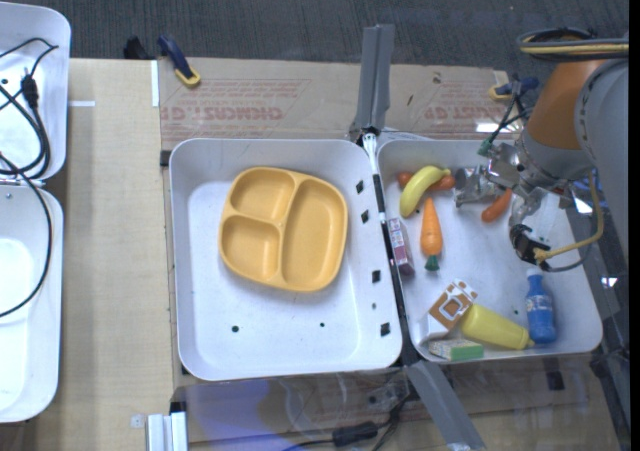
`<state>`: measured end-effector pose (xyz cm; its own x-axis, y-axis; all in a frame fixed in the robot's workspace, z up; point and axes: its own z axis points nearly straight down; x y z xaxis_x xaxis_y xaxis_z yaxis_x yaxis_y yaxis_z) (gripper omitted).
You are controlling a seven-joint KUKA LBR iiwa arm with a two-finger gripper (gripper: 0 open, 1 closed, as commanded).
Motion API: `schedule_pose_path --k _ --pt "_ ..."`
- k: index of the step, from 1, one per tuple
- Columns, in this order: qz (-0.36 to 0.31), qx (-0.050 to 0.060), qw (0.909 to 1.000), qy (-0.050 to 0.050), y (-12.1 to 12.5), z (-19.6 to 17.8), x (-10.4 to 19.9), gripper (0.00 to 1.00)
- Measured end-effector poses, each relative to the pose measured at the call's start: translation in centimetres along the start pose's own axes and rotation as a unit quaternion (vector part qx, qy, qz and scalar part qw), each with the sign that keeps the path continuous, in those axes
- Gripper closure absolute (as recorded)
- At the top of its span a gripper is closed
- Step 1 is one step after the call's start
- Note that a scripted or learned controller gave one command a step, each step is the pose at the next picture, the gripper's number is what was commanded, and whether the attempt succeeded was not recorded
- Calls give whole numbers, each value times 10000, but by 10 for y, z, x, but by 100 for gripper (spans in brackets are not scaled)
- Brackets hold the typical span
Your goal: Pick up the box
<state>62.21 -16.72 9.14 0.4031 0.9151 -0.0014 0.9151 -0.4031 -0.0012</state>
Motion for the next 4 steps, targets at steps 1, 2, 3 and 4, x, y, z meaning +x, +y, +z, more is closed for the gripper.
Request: schedule_pose_path --k 1,2,3,4 --pt "-230 20 9997 58 -2 -1 -40 0" --pt "291 316 9990 -99 26 3 -8 0" --pt "720 198 9971 -156 16 3 19 0" --pt "450 44 9990 48 -26 0 -49 0"
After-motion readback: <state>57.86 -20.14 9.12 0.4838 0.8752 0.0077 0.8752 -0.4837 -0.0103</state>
